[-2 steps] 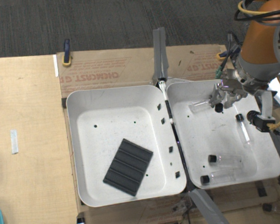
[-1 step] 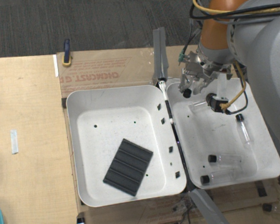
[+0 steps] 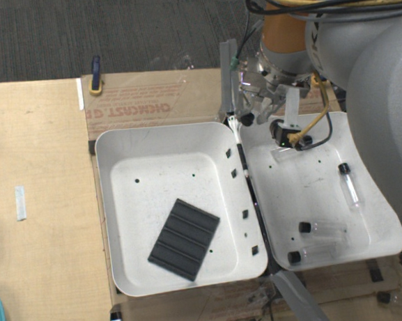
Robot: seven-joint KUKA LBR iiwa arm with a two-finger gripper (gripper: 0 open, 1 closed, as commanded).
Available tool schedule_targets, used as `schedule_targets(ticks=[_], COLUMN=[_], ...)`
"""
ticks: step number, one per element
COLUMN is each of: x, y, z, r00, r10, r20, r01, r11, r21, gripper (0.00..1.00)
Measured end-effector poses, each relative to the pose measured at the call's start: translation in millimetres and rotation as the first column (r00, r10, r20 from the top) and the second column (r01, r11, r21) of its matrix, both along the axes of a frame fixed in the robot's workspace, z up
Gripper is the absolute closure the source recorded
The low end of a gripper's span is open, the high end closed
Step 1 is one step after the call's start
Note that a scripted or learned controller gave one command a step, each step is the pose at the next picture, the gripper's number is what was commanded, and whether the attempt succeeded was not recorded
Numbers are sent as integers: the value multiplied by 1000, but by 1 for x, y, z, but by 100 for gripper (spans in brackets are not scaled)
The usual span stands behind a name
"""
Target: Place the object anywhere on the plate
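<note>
A black ribbed rectangular plate (image 3: 185, 239) lies flat and turned at an angle in the lower middle of the left bin (image 3: 120, 198). In the right bin (image 3: 375, 232) lie three clear tubes with black caps: one (image 3: 348, 185) near the right wall, one (image 3: 320, 229) near the front, and one (image 3: 306, 255) by the front rim. My gripper (image 3: 256, 108) hangs over the far left corner of the right bin, close to the wall between the bins and well away from the tubes and the plate. Nothing is seen in its grasp.
The arm's grey body fills the upper right and overhangs the right bin's right side. A cardboard sheet (image 3: 147, 101) lies behind the left bin. The wooden bench (image 3: 46, 226) stretches to the left with small items along its edge.
</note>
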State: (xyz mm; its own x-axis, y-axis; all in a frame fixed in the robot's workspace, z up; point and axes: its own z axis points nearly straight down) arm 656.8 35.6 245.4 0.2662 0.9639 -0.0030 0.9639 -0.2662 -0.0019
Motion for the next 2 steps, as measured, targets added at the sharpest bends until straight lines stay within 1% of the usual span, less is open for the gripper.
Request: schedule_targets(ticks=[1,2], x=[2,3], y=[65,105], z=[25,139], r00=[936,867], r10=[352,499], r20=[1,0], r01=[-352,-499], r11=[936,867], r21=[1,0], gripper=[100,100])
